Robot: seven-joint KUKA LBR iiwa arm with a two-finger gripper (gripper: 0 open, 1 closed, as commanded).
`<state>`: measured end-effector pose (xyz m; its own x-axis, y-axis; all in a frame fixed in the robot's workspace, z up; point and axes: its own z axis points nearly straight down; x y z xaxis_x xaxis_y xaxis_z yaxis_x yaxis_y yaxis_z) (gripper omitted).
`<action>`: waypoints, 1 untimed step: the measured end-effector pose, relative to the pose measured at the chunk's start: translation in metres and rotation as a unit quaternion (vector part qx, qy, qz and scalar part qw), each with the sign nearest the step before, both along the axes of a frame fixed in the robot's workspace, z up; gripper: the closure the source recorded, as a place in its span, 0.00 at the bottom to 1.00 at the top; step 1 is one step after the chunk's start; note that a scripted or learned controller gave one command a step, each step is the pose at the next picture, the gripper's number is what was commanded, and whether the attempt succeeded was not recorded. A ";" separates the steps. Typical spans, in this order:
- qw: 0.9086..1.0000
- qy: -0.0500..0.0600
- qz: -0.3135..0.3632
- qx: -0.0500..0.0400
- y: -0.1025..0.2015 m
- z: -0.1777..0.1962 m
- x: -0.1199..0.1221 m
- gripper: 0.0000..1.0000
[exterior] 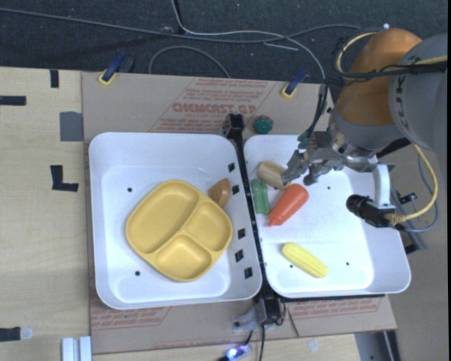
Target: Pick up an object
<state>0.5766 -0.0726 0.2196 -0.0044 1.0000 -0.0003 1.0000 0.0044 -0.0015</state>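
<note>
Nearest the camera, at the front of the right-hand white bin [391,277], a yellow corn cob [305,259] lies flat on its side, well apart from the other items and so free on every side. Beside it, the left-hand white bin [105,201] holds a yellow divided plate [179,229] that takes up most of its floor, with a small brown piece [220,192] resting just off the plate's far right edge.

Further back in the right bin, an orange carrot [287,204] lies at a slant, its thick end pointing away from the camera. A green vegetable [260,198] sits against the wall between the two bins, just beside the carrot, and a tan, bread-like piece [270,174] lies just beyond both. These three crowd together in the bin's far left corner, which makes each harder to take cleanly.

Above that cluster, the gripper [299,172] hangs from the grey arm, which reaches in from the right. Its two fingers stand apart, released, with nothing between them; they straddle the space just above the carrot's thick end, close to the tan piece. Judging by this, the carrot looks the likeliest target.

Farthest away, on the cardboard behind the bins, a small teal object [264,124] rests outside both.
</note>
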 end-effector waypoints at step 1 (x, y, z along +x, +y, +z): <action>1.000 0.000 0.000 0.000 0.055 0.009 0.015 1.00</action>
<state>0.5917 -0.0179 0.2291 -0.0044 1.0000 0.0006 1.0000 0.0044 -0.0006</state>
